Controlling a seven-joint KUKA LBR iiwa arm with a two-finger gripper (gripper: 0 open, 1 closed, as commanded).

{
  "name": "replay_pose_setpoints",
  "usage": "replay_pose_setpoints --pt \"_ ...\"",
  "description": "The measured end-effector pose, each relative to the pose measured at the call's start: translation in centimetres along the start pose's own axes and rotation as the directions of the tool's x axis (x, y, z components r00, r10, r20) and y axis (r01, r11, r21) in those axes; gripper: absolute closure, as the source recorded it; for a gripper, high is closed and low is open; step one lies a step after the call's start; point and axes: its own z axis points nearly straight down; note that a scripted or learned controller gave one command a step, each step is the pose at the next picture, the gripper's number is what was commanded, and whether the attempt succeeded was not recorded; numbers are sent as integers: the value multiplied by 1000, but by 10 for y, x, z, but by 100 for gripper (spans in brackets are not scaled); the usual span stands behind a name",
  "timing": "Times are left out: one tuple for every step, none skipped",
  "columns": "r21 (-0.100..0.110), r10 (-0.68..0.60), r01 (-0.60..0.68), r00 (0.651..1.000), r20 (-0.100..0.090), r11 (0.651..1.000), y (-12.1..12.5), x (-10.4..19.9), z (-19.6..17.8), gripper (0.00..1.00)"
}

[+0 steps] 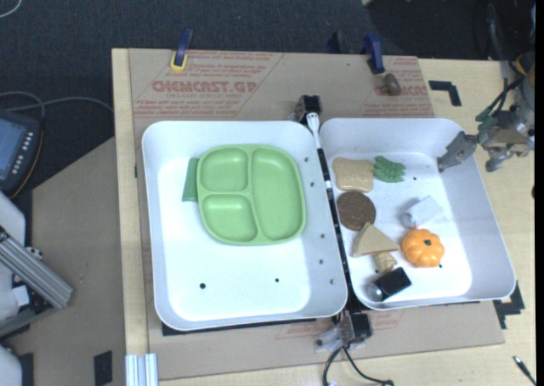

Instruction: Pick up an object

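At the right edge of the frame the gripper (473, 155) hovers over the right bin's (493, 248) upper rim, fingers apart and empty, while the toy pumpkin (422, 247) and its neighbours lie ungrasped.

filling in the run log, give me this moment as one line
gripper: over right bin upper right edge, nothing held | orange pumpkin: lying in right bin | green tray: in left bin

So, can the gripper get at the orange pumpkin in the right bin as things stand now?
Probably yes. The gripper is at the right bin's upper right edge, and the orange pumpkin lies uncovered; only a small white block sits close beside it.
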Motion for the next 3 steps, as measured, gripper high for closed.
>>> replay_pose_setpoints --pt "-14 -3 3 1000 3 1000 3 1 -8 0" --pt "-7 -4 4 1000 1 1000 1 9 52 0" --pt "-8 -4 4 1000 1 1000 3 19 110 0"
